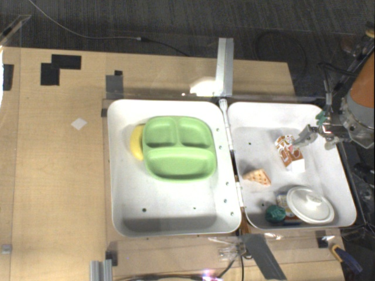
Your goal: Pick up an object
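Note:
My gripper (318, 139) hangs over the right side of the right bin (258, 119), fingers spread and open with nothing between them. One fingertip (304, 137) sits just right of a small red and white snack packet (287, 150), apart from it. Further forward in this bin lie a tan wedge-shaped piece (256, 177), a round white and silver lidded dish (309, 205) and a dark green object (275, 214) beside it.
The left bin (126, 198) holds a green divided plate (178, 147) with a yellow object (136, 143) partly tucked under its left edge. A metal post (225, 69) stands behind the gap between the bins. The arm's orange band (363, 86) is at the right edge.

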Action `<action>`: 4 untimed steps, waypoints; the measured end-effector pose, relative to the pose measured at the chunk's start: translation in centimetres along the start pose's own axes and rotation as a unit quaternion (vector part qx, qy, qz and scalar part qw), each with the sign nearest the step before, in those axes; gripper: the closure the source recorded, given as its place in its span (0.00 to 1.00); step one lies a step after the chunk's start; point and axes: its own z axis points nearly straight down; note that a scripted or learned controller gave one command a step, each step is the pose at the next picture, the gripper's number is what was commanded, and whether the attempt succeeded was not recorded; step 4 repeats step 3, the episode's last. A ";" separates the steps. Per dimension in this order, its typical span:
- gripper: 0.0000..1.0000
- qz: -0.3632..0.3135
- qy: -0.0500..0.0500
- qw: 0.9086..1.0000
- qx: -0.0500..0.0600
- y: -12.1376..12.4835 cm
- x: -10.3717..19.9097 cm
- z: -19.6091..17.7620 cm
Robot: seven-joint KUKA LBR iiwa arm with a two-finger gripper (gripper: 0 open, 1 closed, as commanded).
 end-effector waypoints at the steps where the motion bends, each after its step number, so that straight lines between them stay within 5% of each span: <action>1: 0.00 -0.059 -0.001 0.998 -0.002 4.4 0.6 12.6; 2: 1.00 -0.059 -0.002 0.998 -0.006 4.7 0.5 11.3; 3: 1.00 -0.043 0.000 0.999 -0.001 5.2 4.9 2.0; 4: 1.00 -0.043 0.000 0.999 -0.001 5.2 4.9 2.0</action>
